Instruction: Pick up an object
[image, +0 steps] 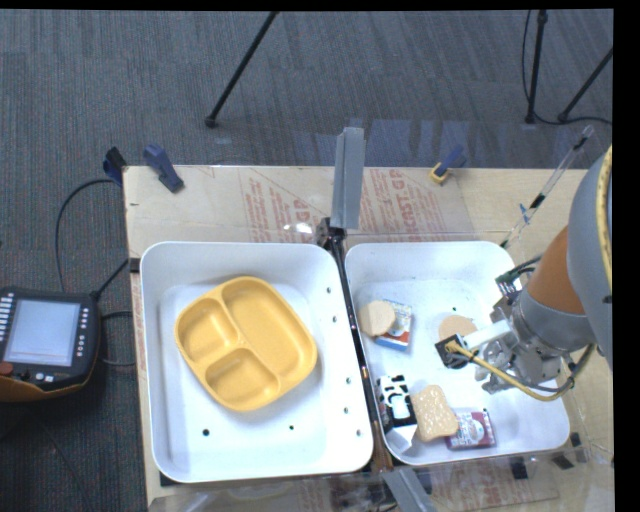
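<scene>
My gripper hangs over the right side of the right bin, reaching in from the right. A round tan piece lies just left of and behind it. A tan bun rests on a blue and white packet near the bin's left wall. Toward the front lie a black and white packet, a tan bread slice and a dark red packet. I see nothing held by the gripper.
The left bin holds a yellow divided plate. A grey upright post stands behind the gap between the bins. Blue and yellow clamps sit on the cardboard at the back. A handheld control pendant lies at the far left.
</scene>
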